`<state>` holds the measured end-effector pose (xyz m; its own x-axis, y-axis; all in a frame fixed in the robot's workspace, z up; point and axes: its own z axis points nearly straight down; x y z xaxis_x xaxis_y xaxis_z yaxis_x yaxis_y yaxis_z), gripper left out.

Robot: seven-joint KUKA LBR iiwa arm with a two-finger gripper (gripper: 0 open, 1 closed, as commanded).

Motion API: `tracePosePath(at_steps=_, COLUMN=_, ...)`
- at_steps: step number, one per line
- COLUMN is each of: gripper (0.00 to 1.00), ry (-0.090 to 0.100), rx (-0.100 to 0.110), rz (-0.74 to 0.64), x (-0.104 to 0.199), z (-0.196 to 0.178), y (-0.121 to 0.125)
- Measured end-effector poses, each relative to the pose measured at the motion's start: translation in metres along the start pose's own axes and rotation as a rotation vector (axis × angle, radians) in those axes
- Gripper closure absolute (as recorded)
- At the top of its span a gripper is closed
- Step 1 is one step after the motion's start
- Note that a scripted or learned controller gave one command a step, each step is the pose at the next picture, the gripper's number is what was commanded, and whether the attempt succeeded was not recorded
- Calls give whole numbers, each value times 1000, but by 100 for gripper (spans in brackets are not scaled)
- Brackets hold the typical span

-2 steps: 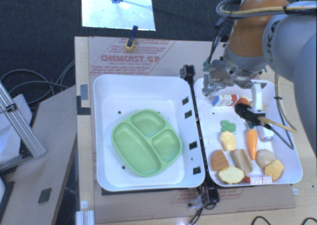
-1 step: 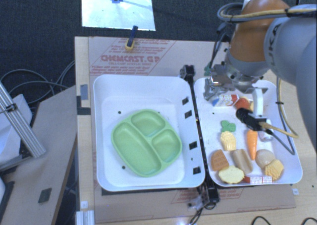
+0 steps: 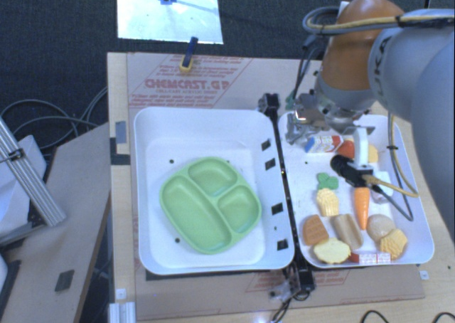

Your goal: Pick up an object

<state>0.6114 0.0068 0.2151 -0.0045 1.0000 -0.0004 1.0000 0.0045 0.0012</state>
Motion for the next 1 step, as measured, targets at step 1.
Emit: tracePosePath(at_steps=1, gripper=100, ry=1, rx=0, rz=3, x=-11, z=-15, y=-1)
